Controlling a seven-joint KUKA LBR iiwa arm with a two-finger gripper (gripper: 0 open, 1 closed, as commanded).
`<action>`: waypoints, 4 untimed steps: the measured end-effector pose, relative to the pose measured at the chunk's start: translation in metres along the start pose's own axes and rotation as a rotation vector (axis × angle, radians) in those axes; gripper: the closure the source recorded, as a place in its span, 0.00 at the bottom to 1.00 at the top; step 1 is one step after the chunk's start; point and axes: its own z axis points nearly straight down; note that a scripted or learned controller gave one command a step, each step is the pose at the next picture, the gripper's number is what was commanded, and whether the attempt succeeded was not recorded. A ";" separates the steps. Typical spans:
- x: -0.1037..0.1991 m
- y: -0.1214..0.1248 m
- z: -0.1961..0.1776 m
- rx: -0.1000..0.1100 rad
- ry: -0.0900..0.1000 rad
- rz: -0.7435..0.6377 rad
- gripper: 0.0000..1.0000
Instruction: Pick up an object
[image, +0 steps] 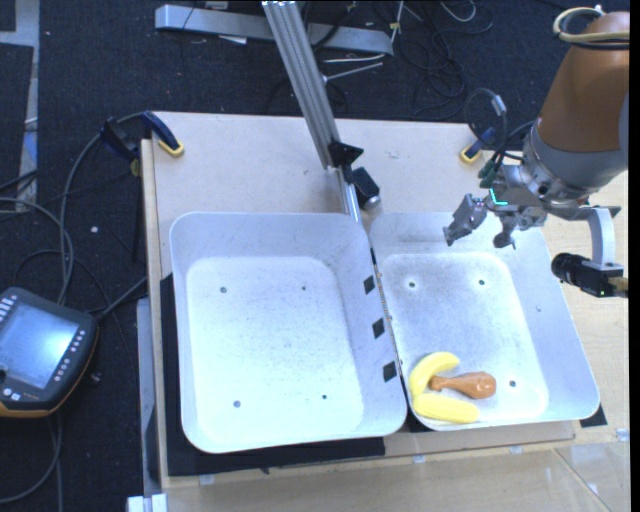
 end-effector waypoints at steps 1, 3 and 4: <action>0.000 0.000 0.000 0.000 0.000 0.000 0.00; -0.003 0.007 0.095 0.005 0.000 0.000 0.00; 0.000 0.008 0.158 0.006 0.001 0.000 0.00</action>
